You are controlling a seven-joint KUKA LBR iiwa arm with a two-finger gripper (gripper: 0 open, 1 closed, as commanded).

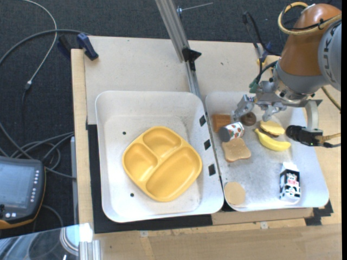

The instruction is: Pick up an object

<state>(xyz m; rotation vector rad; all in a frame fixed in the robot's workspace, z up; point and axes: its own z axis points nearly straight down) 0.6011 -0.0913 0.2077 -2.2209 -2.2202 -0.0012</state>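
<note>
Gripper is seen hovering low in the right bin, near its back edge, fingers spread apart w/ nothing held between them. A small brown round piece lies just below the gap, a touch toward the left finger. A banana is set just in front & slightly right of the tool, long axis running roughly left-right across the bin, w/ a pale bun-like piece touching its back side. A cup is lying tipped front-left, beside a toast slice. Nearest target is judged to be the brown piece; a short drop would be needed.
</note>
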